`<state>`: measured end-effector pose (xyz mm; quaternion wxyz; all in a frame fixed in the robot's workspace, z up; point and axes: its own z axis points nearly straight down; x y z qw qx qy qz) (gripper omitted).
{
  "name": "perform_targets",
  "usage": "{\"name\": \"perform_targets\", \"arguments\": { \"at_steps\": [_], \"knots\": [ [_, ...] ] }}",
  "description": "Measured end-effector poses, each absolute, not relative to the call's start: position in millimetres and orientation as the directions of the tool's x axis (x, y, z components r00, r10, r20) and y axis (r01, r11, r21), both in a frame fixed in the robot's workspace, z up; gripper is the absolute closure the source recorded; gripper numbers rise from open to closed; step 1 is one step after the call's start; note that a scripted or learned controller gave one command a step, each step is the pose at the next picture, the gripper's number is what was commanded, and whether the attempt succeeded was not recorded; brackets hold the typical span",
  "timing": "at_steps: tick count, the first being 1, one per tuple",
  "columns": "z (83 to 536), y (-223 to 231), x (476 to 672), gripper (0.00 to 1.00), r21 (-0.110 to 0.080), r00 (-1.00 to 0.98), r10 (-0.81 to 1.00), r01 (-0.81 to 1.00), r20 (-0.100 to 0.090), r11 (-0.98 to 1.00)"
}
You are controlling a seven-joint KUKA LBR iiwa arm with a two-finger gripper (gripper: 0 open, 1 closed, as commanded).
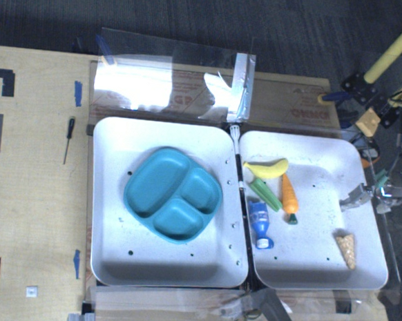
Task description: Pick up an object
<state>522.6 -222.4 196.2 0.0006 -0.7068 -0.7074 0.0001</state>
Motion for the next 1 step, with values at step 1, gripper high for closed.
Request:
{"name": "perform_targets", "arguments": {
  "at_steps": [1],
  "knots": [
    [94.9, -167.2, 574.7, 0.00, -0.010, 0.108, 0.994, 0.994, 0.004, -0.108]
  ]
}}
